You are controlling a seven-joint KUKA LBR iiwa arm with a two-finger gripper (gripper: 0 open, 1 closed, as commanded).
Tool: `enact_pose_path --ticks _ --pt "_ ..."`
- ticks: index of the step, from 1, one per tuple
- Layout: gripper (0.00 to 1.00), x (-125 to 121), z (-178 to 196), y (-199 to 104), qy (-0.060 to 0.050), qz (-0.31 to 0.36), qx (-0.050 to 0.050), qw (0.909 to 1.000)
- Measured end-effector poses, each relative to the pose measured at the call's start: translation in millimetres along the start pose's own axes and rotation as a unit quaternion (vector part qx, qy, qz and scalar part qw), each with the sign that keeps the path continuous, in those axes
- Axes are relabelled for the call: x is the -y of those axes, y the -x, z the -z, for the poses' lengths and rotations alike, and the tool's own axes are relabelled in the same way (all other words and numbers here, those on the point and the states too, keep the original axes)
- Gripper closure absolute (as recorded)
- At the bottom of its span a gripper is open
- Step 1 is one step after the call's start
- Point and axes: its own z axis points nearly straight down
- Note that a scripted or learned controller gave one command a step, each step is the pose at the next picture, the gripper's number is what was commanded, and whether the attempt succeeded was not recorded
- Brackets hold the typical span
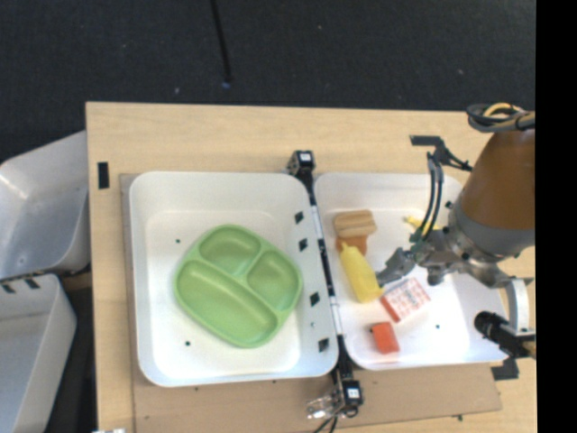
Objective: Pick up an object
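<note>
The yellow bottle (360, 273) lay in the right bin (451, 354), near the divider, its long axis running from upper left to lower right, just below a tan block (354, 225). A red-and-white packet (405, 299) and a small orange block (385, 337) sat beside it. The left bin (153, 350) held a green divided plate (238, 284). Both bins rested on a pale wooden bench (198, 138) over dark floor. My gripper (404, 262) hung just right of the bottle; how far it stood open I could not tell.
</note>
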Motion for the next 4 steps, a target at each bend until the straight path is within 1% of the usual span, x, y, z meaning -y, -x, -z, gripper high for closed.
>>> enact_pose_path --ticks 1,2,3,4 --pt "0.00 -3 6 0 0.006 0.002 0.001 1.0000" --pt "0.00 -4 -38 -5 0.004 0.000 0.001 1.0000" --pt "0.00 -11 -95 -11 0.003 -0.002 0.001 1.0000" --pt "0.00 -13 -111 -7 0.009 -0.003 0.004 0.9999"
